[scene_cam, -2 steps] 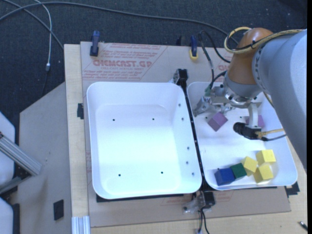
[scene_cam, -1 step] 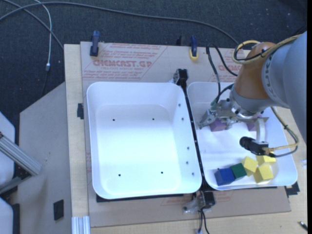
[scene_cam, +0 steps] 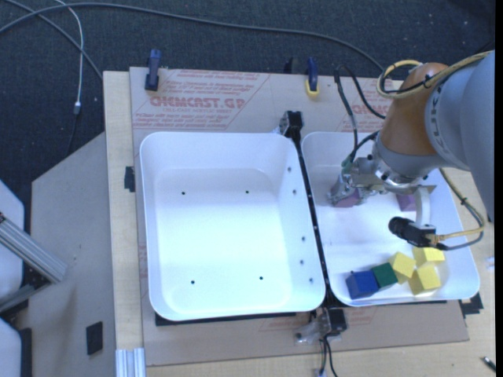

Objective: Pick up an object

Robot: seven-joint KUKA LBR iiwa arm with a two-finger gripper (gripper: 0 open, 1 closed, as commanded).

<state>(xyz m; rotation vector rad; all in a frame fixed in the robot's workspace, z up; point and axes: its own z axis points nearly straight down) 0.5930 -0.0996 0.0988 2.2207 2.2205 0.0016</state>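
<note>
Purple block (scene_cam: 346, 197) under the claw (scene_cam: 348, 185) in the right bin (scene_cam: 338, 289) toward the desk's far edge, claw's grip impossible to tell, blue block (scene_cam: 362, 283), green block (scene_cam: 384, 275), yellow blocks (scene_cam: 418, 270) by the bin's near rim

A robotics lab bench — clamped board (scene_cam: 204, 100), paired white bins (scene_cam: 157, 210), loose cables (scene_cam: 55, 22) on dark carpet (scene_cam: 236, 6).

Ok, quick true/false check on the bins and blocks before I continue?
1. The blue block lies in the right bin. True.
2. The green block lies in the left bin. False: it sits in the right bin, beside the blue block.
3. The gripper is over the right bin. True.
4. The yellow blocks are stacked at the right bin's far edge. False: they cluster near its front corner.
</note>
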